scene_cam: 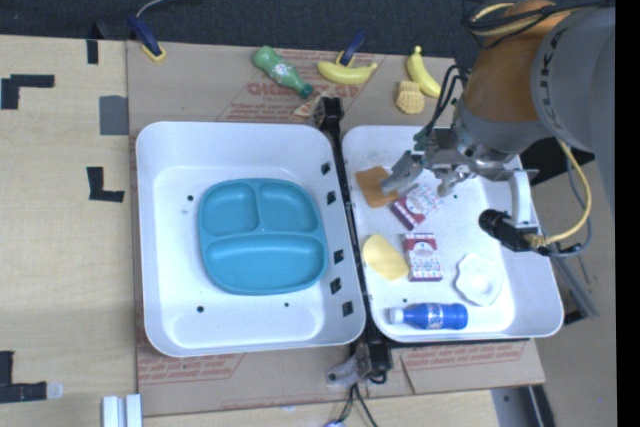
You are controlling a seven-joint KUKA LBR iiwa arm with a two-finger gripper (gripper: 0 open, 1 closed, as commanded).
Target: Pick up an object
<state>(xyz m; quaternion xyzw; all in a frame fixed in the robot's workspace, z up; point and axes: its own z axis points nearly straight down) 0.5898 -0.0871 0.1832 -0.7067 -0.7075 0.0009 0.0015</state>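
Observation:
The right bin (530, 310) holds a brown slice (372, 185), a red-and-white packet (414, 206), a red-and-white box (424, 257), a yellow lump (384, 257), a white round piece (478, 281) and a blue bottle (430, 316). My gripper (425, 177) hangs over the bin's upper middle, just above the packet and right of the brown slice. Its fingers stand open, spread left and right, with nothing held between them.
The left bin (160, 175) carries a blue divided plate (263, 235). Behind the bins on the cardboard lie a green bottle (283, 72), two bananas (346, 71) (422, 75) and a yellow corn piece (408, 97). The arm's grey and orange body (520, 75) looms over the right bin's far corner.

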